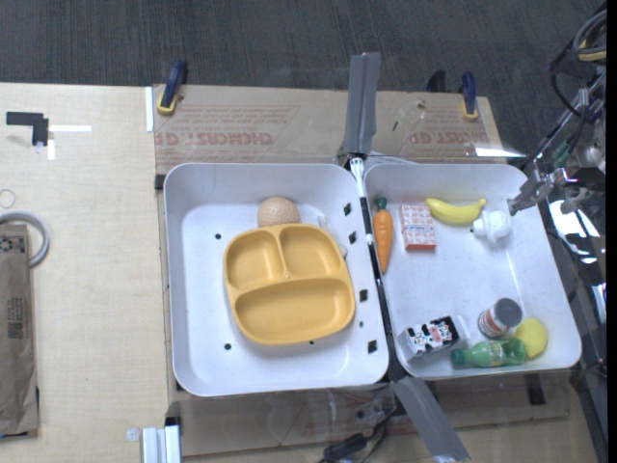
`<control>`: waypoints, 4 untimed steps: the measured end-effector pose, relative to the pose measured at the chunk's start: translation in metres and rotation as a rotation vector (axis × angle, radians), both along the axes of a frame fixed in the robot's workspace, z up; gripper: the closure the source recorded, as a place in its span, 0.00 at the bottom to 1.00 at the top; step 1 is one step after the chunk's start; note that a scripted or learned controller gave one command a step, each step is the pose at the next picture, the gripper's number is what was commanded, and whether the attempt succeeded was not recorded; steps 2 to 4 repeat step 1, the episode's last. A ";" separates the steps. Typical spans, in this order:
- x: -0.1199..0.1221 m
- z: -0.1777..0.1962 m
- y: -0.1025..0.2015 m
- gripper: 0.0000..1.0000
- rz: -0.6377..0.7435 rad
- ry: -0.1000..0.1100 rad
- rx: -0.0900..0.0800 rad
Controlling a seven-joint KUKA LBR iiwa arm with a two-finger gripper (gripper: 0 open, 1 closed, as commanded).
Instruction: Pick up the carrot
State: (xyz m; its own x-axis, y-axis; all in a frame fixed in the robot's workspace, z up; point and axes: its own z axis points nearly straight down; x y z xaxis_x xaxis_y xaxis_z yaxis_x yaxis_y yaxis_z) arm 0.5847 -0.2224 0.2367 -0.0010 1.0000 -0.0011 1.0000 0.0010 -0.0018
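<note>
Camera view, one carrot (383, 236), one banana (455, 209), perhaps one lemon (531, 337)

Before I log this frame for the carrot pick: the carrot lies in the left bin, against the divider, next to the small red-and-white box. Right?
Not quite. The carrot lies in the right bin, not the left, as the camera view shows. The rest holds: it rests against the divider side, with the small red-and-white box just beside it.

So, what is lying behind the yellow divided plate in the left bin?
A round tan object sits behind the yellow plate, against its far rim. Its lower part is covered by the plate, so what it is cannot be told.
</note>
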 end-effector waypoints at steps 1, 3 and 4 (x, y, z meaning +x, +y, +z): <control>0.024 -0.046 0.017 0.00 0.249 -0.001 0.000; 0.024 -0.046 0.017 0.00 0.249 -0.001 0.000; 0.024 -0.046 0.017 0.00 0.249 -0.001 0.000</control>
